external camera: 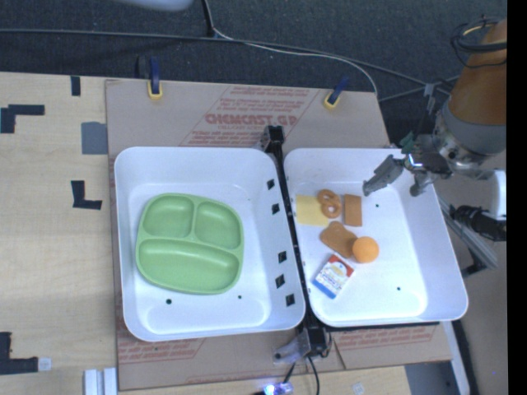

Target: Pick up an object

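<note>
The gripper (401, 174) hangs with its fingers spread wide and empty over the right bin (428, 245), so the step seems the approach, and next it must descend onto the orange ball (366, 248) near the bin's middle.

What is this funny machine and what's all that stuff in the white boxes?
It's a robot arm, grey and orange, reaching in from the right. A camera above the bench looks down on it. At its tip is the end effector, two open fingers for picking things up; it holds nothing and hangs over the right bin. In that bin lie toy foods: a yellow slice, a small pretzel, two brown pieces, an orange ball and a little red and white packet. The left bin holds a green divided plate.
</note>
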`<state>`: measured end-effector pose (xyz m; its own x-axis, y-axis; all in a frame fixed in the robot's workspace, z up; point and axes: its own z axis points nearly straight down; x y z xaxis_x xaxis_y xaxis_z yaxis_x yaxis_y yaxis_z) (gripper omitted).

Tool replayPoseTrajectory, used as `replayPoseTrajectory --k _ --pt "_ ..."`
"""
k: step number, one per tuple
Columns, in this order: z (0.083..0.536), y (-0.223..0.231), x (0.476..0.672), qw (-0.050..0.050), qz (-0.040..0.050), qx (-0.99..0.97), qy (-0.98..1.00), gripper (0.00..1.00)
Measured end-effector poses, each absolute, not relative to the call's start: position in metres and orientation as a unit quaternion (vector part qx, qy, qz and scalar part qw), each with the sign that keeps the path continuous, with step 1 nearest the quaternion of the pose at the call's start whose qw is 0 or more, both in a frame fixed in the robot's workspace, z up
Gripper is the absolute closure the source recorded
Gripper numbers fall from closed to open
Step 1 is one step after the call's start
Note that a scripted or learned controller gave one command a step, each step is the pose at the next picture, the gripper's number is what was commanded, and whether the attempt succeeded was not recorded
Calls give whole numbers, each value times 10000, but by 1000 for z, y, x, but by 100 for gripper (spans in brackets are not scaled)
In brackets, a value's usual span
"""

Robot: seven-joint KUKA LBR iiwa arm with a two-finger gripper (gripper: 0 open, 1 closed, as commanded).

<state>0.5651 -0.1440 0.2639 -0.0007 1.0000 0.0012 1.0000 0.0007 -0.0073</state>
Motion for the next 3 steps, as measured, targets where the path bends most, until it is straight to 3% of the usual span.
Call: replayPoseTrajectory --k 1,3 --pt "267 -144 566 6 5 -7065 -7077 0" --pt "158 -143 563 29 24 -7068 -7074 0"
